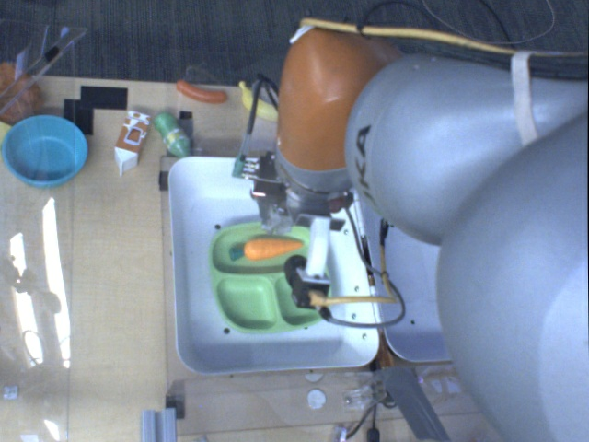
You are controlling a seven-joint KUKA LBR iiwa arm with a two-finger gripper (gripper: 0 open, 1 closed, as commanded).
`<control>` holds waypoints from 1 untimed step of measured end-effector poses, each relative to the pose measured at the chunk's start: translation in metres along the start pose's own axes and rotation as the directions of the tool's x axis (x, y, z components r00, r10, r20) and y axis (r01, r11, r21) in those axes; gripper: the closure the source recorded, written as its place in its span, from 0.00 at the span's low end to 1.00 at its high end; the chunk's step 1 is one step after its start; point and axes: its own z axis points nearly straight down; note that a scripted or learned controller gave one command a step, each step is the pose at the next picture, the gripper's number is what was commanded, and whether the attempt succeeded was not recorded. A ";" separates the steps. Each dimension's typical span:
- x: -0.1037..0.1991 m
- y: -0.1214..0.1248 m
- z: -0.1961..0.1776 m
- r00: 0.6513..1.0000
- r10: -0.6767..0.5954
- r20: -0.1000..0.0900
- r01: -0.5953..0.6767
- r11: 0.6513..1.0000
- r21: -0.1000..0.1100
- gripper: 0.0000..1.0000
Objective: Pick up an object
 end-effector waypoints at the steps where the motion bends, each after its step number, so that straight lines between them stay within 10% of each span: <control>1: 0.013 -0.051 0.040 0.890 0.456 0.005 -0.456 0.890 0.005 1.00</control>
